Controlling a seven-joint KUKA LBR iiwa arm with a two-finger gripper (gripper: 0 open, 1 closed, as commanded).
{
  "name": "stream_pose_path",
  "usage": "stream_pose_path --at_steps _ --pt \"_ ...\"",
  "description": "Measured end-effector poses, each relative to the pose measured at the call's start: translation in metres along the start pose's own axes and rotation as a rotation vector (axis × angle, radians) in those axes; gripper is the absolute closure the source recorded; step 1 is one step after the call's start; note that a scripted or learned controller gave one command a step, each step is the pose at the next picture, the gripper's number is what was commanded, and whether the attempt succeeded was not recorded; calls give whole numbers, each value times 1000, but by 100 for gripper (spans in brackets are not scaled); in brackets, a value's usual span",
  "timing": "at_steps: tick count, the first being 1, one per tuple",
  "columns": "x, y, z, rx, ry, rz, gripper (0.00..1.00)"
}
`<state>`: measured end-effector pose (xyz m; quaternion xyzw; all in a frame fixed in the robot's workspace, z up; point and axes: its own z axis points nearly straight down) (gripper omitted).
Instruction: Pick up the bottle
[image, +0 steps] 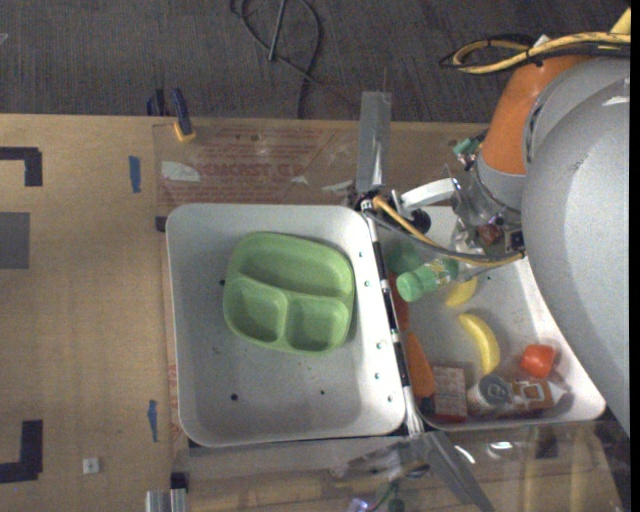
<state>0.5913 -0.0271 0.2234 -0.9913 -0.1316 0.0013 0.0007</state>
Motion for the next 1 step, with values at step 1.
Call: stream_pose_path --at_steps 1 --pt "-57 40 40 2 -3 -30 100"
